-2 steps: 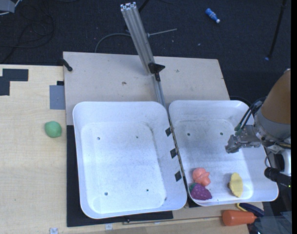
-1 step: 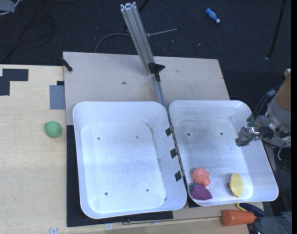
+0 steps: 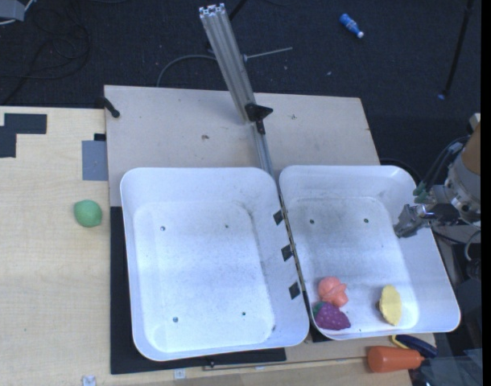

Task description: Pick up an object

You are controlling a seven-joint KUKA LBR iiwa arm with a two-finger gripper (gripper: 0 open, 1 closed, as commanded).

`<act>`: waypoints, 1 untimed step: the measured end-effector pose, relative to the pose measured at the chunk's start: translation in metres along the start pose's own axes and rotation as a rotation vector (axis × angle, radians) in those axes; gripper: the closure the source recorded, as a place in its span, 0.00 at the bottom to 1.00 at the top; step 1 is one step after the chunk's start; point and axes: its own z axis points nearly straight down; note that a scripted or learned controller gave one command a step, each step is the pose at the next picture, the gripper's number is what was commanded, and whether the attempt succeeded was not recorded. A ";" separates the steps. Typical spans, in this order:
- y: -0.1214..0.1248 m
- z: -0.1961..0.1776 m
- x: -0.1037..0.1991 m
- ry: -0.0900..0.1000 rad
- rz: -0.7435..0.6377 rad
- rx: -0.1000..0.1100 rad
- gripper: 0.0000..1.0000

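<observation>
The right white bin [image 3: 354,215] holds three small toys near its front edge. A pink-orange one [image 3: 332,289] lies just above a purple bunch of grapes [image 3: 332,318], and a yellow piece [image 3: 390,305] sits to their right. My gripper [image 3: 410,220] hangs over the bin's right rim, well behind the yellow piece and apart from all three toys. Nothing shows in its grasp. The arm's wrist comes in from the right edge.
The left white bin [image 3: 197,256] adjoins the right one. A green ball [image 3: 88,213] rests on the wooden bench at left. An orange object [image 3: 394,359] lies in front of the right bin. A slanted metal post [image 3: 233,63] rises behind the bins.
</observation>
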 end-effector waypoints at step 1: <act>0.017 0.011 0.051 0.001 -0.004 0.002 1.00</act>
